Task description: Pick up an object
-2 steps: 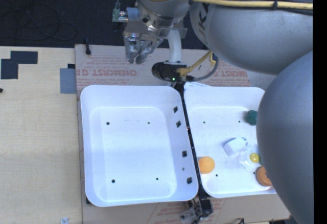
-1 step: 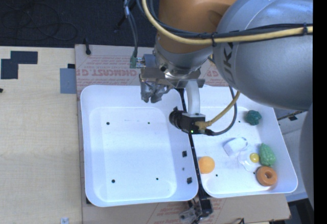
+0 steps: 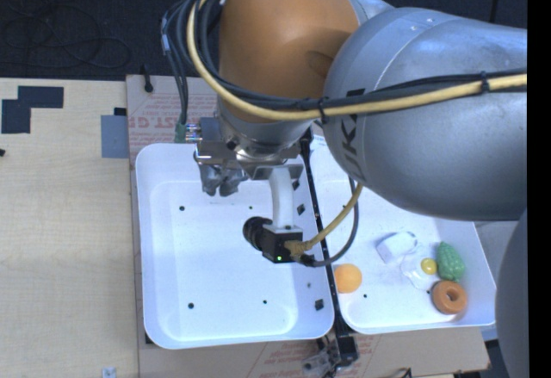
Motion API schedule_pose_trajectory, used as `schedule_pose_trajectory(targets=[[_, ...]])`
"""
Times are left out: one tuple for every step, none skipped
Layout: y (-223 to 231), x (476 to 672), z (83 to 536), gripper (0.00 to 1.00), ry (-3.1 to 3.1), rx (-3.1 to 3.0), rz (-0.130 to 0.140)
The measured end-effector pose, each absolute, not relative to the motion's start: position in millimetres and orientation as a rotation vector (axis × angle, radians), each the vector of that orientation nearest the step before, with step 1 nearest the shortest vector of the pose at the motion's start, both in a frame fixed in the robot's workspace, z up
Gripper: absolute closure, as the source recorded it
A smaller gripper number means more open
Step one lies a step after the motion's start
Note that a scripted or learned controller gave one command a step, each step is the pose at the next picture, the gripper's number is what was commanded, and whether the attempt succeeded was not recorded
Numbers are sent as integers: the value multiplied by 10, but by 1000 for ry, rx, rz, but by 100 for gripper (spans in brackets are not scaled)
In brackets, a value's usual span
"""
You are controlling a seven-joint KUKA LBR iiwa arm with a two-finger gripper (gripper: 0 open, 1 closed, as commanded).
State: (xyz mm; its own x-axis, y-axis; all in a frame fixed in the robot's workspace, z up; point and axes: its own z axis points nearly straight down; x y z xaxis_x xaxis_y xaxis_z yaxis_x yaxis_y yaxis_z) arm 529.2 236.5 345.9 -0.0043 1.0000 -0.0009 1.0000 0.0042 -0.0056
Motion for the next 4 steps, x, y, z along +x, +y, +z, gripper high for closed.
schedule_pose_trajectory(targets=[[2437,5572,2612,100,-2219,-2219,16],[2432,5799,2142,100,-2219,-2221,12],[1978,5429,809,100,-2215,-2222,14],[1996,5457,877,0,-2217,-2223,6]])
